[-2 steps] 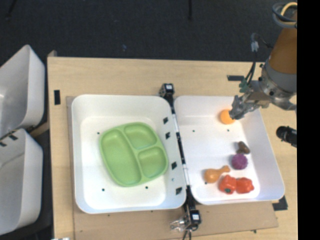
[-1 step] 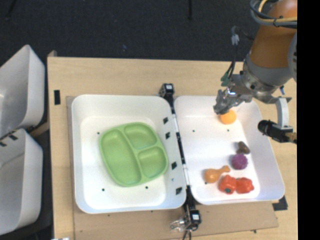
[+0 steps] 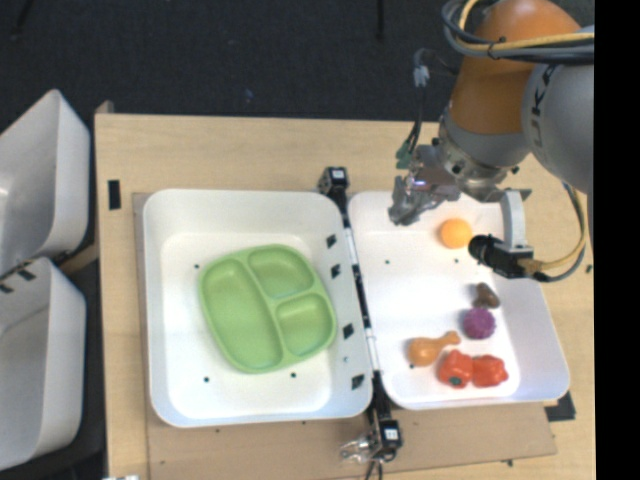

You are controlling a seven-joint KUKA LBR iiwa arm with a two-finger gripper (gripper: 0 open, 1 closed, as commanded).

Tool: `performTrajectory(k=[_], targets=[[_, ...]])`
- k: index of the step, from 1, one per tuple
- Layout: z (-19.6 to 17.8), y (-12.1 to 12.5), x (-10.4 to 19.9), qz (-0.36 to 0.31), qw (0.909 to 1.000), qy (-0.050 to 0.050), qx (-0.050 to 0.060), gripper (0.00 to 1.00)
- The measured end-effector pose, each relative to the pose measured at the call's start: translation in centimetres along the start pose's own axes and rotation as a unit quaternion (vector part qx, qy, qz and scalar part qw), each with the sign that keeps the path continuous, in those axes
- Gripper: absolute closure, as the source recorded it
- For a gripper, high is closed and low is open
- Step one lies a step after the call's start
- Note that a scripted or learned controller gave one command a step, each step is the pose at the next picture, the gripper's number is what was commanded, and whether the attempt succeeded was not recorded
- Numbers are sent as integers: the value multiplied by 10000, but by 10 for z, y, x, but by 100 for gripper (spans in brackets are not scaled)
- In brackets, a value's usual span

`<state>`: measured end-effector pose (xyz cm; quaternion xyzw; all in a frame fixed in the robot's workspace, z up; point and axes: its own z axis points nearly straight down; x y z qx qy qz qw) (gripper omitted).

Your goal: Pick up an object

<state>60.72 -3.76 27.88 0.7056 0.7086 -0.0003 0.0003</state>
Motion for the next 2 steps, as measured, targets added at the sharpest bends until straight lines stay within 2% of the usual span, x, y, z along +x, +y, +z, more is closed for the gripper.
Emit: performTrajectory(k=[2], targets=[[4, 34, 100, 0, 10000, -2, -14, 100]])
